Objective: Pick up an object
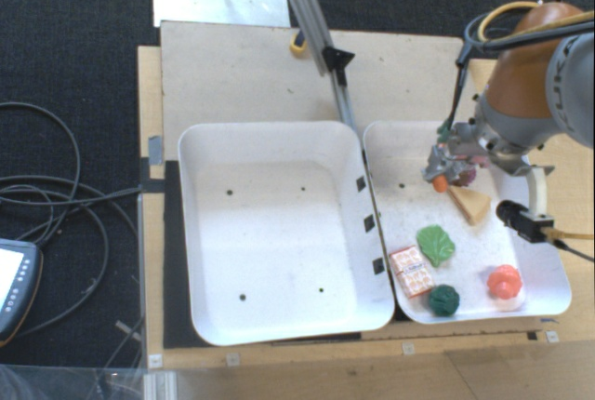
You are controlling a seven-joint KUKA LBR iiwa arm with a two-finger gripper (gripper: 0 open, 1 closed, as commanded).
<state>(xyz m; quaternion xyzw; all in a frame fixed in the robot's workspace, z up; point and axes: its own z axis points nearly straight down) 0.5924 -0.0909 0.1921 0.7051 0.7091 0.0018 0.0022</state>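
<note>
Two bins — fingers low in the right one, grip state unclear — beside a tan wedge.

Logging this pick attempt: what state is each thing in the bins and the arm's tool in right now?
Right white bin: holds all the items.
Tan wedge-shaped block: lying flat, beside gripper.
Green leaf-shaped piece: lying flat.
Red-and-white small box: lying flat.
Dark green round ball: resting.
Red-orange round toy: resting.
Gripper: low over right bin.
</note>
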